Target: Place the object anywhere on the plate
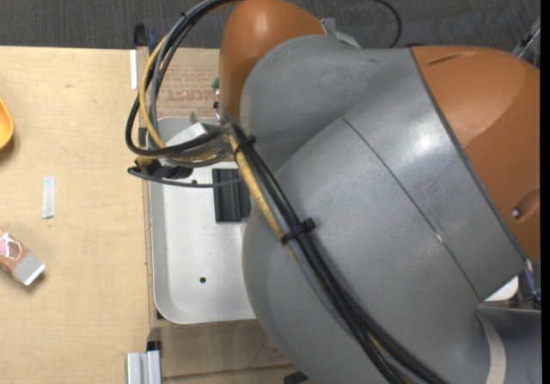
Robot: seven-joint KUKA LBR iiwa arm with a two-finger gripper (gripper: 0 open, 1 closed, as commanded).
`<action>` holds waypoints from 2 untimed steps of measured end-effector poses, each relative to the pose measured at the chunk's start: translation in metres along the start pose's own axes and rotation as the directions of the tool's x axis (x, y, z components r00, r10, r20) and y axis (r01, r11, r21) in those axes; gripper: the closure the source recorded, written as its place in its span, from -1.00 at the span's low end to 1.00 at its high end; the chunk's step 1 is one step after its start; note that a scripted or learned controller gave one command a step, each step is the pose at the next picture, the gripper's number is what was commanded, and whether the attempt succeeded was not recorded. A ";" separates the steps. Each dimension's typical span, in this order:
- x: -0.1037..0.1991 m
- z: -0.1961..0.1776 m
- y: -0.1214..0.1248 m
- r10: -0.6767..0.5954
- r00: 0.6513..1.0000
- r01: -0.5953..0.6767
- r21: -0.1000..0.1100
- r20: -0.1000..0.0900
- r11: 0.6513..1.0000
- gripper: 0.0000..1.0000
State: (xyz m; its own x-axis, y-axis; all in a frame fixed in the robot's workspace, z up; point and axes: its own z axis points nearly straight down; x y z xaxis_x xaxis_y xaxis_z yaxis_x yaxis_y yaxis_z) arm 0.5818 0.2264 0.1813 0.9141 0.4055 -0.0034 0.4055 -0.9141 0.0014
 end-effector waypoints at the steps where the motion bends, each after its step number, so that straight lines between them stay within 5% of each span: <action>1: 0.049 -0.091 0.022 0.219 0.976 -0.219 0.000 -0.001 0.976 -1.00; 2: -0.015 -0.124 0.030 0.090 0.996 -0.090 -0.001 0.001 0.996 -1.00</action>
State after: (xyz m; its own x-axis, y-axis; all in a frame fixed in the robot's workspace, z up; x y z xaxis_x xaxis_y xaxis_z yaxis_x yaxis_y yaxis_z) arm 0.5810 0.1934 0.3052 0.9469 0.3214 -0.0040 0.3214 -0.9469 0.0023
